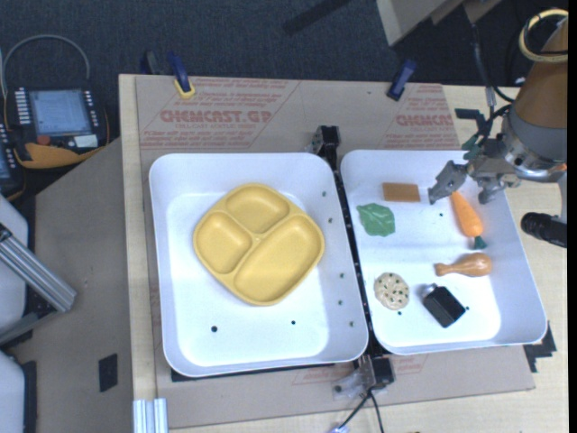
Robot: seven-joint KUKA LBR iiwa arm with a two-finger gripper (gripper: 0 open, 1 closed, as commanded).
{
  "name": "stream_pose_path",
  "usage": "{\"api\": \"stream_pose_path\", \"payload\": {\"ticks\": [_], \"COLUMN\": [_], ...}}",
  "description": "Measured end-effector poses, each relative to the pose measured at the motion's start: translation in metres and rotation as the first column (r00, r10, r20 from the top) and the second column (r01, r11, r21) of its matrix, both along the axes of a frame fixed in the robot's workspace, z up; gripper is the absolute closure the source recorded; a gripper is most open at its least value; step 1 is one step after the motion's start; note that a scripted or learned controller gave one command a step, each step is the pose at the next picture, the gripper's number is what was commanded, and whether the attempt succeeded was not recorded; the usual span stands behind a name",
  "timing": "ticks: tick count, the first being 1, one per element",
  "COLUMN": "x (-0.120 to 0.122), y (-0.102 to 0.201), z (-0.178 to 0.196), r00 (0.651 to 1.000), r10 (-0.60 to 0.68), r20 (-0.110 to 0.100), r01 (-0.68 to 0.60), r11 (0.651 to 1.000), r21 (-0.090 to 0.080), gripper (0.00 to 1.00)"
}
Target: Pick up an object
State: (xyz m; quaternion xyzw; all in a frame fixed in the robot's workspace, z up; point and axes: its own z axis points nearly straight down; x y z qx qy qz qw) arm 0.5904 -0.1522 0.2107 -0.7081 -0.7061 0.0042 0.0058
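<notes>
**Carrot Lies Directly Beneath the Spread Gripper**

Nearest the camera, a black block and a speckled cookie are seen at the front of the right bin, well in front of the gripper. The fingers are held apart, with nothing between them. An orange carrot is found just below and between them, its long axis running away from the wrist toward the bin's front. It is judged the likeliest pick. A tan block and a green leaf lie to the gripper's far side; a drumstick lies just past the carrot's tip. A yellow divided plate sits well apart in the left bin.
</notes>
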Motion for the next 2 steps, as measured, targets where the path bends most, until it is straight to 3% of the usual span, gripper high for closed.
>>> {"api": "stream_pose_path", "payload": {"ticks": [1,2], "x": [0.003,0.004], "y": [0.000,0.011], "z": [0.008,-0.046], "r00": [1.000,1.000], "r10": [0.003,0.004], "r20": [0.015,0.007], "r01": [-0.003,-0.004], "r11": [1.000,1.000], "r21": [-0.003,0.000], "gripper": [0.00,0.00]}}
